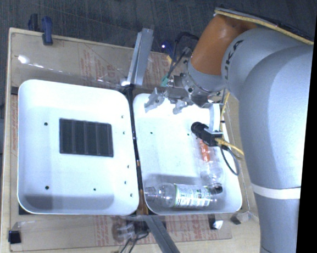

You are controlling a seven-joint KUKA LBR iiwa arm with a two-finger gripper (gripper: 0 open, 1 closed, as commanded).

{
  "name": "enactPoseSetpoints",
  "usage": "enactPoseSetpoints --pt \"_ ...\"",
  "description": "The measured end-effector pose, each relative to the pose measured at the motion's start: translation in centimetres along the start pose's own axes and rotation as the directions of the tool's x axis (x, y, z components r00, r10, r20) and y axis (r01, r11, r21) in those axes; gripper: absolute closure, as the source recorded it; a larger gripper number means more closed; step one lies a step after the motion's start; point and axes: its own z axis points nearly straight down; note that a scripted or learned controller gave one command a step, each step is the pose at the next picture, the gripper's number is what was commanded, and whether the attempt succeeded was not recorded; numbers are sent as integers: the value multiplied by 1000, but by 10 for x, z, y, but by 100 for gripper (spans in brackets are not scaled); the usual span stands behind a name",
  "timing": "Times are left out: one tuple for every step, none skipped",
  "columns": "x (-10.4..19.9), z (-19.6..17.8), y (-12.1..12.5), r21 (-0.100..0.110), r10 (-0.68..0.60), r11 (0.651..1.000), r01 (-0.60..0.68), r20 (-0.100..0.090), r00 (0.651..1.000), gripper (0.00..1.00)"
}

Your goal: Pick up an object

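The gripper (166, 103) is hovering over the far end of the right bin (162, 151), and its two fingers are standing spread apart with nothing between them. A clear plastic bottle (181, 195) is lying along the near wall of this bin, and a second bottle (209, 162) is lying beside the right wall. The left bin (36, 140) is carrying a dark ribbed tray (86, 138).

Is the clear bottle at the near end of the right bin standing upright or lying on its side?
Lying on its side. The clear bottle stretches lengthwise along the right bin's near wall, its label facing up.
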Motion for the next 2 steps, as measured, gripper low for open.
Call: enactPoseSetpoints --pt "-88 64 -20 0 153 988 -153 0 988 0" --pt "-98 -13 -60 -5 -97 995 97 2 995 0"
